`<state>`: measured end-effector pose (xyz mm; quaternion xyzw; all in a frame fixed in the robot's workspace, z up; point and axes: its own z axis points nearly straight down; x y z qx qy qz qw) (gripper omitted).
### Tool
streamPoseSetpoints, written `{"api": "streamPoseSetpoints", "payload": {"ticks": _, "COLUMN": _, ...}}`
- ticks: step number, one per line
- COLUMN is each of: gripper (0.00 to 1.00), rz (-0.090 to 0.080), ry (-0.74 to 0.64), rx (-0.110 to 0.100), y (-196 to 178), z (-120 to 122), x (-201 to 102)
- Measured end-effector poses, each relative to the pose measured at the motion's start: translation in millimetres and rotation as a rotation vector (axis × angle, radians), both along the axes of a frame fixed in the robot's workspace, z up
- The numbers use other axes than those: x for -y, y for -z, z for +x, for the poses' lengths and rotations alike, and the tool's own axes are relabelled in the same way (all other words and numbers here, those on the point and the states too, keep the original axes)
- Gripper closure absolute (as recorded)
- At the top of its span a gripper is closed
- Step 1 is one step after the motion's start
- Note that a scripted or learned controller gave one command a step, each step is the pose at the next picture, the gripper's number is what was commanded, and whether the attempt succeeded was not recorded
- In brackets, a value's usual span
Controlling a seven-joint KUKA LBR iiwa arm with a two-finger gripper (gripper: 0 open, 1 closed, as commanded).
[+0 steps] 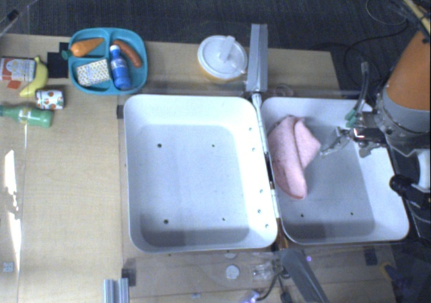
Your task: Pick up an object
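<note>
A pink, soft-looking folded object [292, 155] lies in the left half of the right bin [377, 227], close to the wall shared with the other bin. My gripper [331, 145] hangs over the right bin just to the right of the pink object, pointing down and left toward it, with a small gap between the two. Nothing is visibly held. The arm's orange band [414, 73] and grey wrist [397, 126] come in from the right edge.
The left bin [192, 227] sits beside the right one. Behind the bins stand a teal divided plate [135, 46] with toy food, a white lidded cup [222, 57] and a metal post [257, 59]. A banana [35, 78], a can [49, 99] and a green bottle [27, 116] lie far left.
</note>
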<state>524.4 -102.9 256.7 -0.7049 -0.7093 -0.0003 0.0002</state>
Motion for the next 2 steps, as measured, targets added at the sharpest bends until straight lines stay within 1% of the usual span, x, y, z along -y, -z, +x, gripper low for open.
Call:
{"api": "streamPoseSetpoints", "payload": {"ticks": 1, "gripper": 0.0, "rz": -0.001, "ry": 0.078, "rx": -0.001, "y": 96.0, "z": 107.5, "x": 10.7}}
{"api": "streamPoseSetpoints", "payload": {"ticks": 2, "gripper": 0.0, "rz": -0.002, "ry": -0.042, "rx": 0.014, "y": 165.5, "z": 134.1, "x": 12.0}}
